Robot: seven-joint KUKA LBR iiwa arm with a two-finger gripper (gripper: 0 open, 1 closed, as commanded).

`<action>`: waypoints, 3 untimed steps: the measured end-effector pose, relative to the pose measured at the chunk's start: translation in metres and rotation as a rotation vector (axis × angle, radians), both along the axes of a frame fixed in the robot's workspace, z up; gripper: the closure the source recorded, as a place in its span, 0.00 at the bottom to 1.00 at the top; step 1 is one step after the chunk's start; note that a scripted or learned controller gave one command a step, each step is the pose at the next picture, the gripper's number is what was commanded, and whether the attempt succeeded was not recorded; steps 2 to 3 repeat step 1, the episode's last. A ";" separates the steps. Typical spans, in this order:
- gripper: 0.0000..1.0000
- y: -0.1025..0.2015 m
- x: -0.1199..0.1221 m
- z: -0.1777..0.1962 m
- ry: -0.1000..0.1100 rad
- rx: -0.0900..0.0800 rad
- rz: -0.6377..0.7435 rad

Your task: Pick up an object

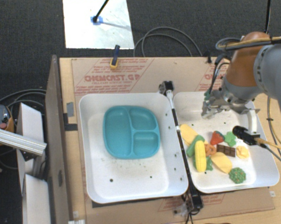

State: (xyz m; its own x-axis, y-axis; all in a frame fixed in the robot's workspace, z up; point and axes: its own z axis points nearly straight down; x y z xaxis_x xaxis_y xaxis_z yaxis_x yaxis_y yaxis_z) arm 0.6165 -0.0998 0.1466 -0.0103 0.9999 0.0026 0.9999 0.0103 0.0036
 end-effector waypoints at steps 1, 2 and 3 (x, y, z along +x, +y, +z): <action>0.00 -0.005 0.000 -0.003 0.001 -0.002 -0.007; 0.00 -0.005 0.000 -0.003 0.001 -0.002 -0.007; 0.00 -0.005 0.000 -0.003 0.001 -0.002 -0.007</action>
